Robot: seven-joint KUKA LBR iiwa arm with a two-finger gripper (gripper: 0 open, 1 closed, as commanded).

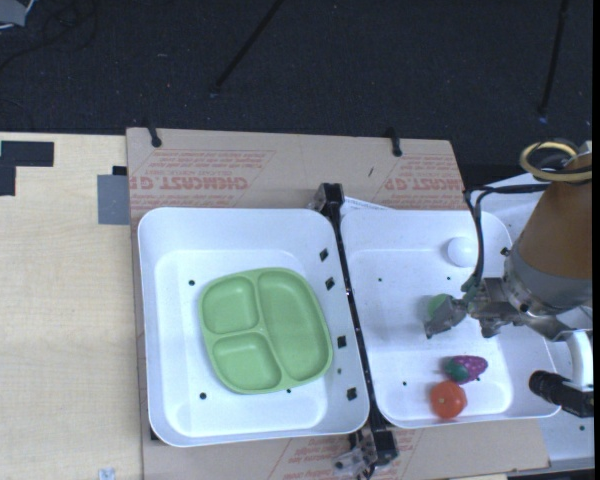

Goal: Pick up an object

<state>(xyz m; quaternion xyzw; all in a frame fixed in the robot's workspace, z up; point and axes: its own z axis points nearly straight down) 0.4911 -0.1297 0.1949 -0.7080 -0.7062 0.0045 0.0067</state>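
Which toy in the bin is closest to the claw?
The green toy, right at the claw in the right bin. The white ball, purple toy and orange-red ball sit farther off.

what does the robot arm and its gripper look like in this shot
The arm comes in from the right as a thick rounded body: a broad orange band over a grey wrist section. A black cable loops along its left side, and a yellow coil sits near the top. The gripper is dark grey metal and blocky, much slimmer than the arm.
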